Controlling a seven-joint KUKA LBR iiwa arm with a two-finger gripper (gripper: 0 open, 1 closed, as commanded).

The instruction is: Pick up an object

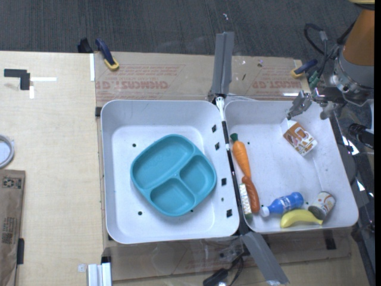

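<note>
A roll of tape (3, 152) lies at the bench's left edge, just above a brown paper bag (11, 216). 2 blue-and-yellow clamps (106, 53) pin the cardboard sheet (161, 76) behind the bins.

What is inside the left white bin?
A blue three-compartment plastic plate lies in the left white bin; its compartments hold nothing. The bin floor beneath the plate is covered.
</note>
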